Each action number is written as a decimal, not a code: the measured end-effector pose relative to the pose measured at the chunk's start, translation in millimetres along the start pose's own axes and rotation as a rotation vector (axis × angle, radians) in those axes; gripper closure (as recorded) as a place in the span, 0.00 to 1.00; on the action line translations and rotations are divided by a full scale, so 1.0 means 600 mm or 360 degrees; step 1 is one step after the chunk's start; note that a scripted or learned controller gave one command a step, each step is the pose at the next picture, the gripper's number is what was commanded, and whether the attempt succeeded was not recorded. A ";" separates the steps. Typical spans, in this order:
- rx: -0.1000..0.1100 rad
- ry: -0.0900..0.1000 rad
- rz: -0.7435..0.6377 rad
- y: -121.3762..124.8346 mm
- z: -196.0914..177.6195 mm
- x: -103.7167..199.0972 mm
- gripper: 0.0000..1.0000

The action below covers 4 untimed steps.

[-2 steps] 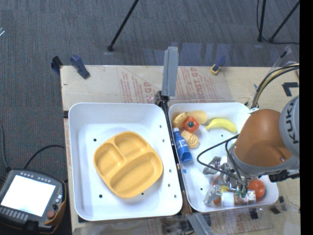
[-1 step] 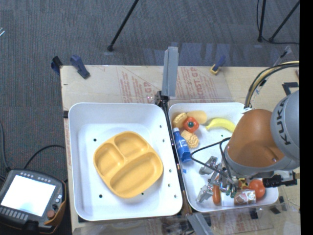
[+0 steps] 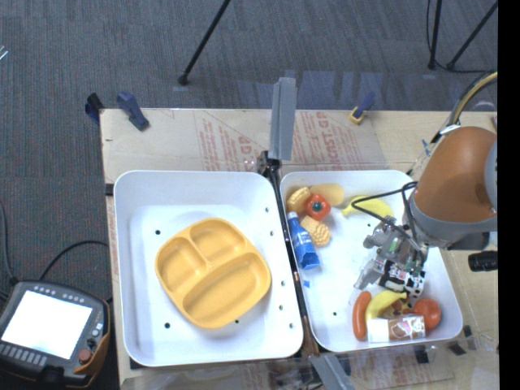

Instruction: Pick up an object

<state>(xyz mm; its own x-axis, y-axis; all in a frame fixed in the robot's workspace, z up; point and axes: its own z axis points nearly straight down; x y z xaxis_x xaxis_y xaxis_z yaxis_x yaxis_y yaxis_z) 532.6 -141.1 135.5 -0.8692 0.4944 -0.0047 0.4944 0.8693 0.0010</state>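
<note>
Banana [image 3: 385, 301]: toy, light, stiff, slick; best pinched mid-curve.
Gripper [image 3: 388, 273]: hovered just above it in right bin [image 3: 341, 315].
Fingers: spread unclear; couldn't tell any hold.

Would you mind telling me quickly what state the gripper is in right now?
Gripper: low over the right bin, above the toy food in its near corner; whether it is open, shut or holding anything cannot be told.

Left of the claw [image 3: 388, 268], bare bin floor [image 3: 341, 258] lies open as far as the blue bottle [image 3: 303, 242]. Just below it crowd a sausage [image 3: 361, 316], banana [image 3: 385, 301], tomato [image 3: 427, 312] and small carton [image 3: 396, 329].
</note>
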 end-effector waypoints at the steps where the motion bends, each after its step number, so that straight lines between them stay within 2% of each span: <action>1: 0.0004 0.0010 0.0344 0.127 0.041 -0.113 0.00; 2: 0.0012 -0.0001 0.0523 0.143 0.079 -0.108 0.00; 3: 0.0005 0.0005 0.0496 -0.047 0.081 -0.167 0.00; 4: 0.0005 0.0012 0.0768 -0.029 0.083 -0.070 0.00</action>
<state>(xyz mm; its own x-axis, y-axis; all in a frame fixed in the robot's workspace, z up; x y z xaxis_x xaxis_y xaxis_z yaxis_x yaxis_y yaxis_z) 560.8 -177.3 85.8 -0.5408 0.8411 0.0030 0.8411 0.5408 -0.0020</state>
